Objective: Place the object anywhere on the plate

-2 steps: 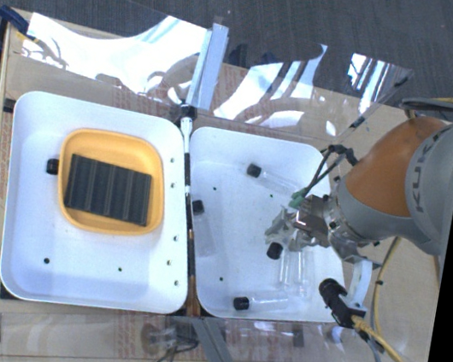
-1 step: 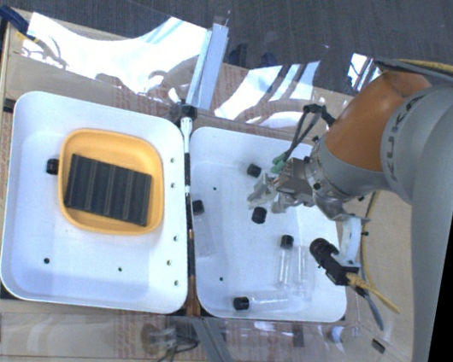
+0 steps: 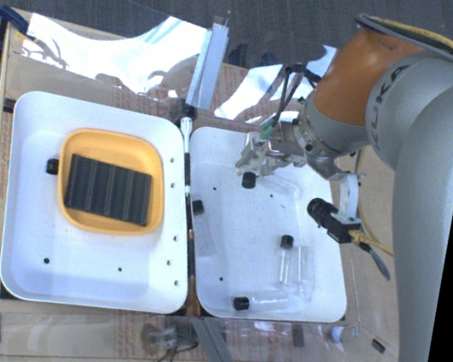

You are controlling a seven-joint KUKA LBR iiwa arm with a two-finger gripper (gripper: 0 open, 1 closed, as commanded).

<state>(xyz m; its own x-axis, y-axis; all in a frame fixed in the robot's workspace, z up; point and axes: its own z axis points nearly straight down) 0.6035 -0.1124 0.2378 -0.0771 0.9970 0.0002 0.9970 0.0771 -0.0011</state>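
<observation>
A yellow plate [image 3: 116, 148] lies in the left bin [image 3: 24, 244], and a dark ridged rectangle [image 3: 112, 189] covers its middle. My gripper [image 3: 254, 163] hangs over the far left part of the right bin [image 3: 232, 246]. A small black piece [image 3: 248, 180] sits just below it; whether the gripper touches it is unclear. A clear vial with a black cap [image 3: 286, 260] lies in the right bin's near half. A second clear vial [image 3: 262, 299] with a black cap rests near that bin's front edge.
A small black block [image 3: 53, 165] sits in the left bin beside the plate. Another black bit [image 3: 197, 206] rests at the divider between the bins. A black knob on a cable [image 3: 325, 212] sticks out at the right bin's right side. Crumpled foil [image 3: 146, 49] lies behind the bins.
</observation>
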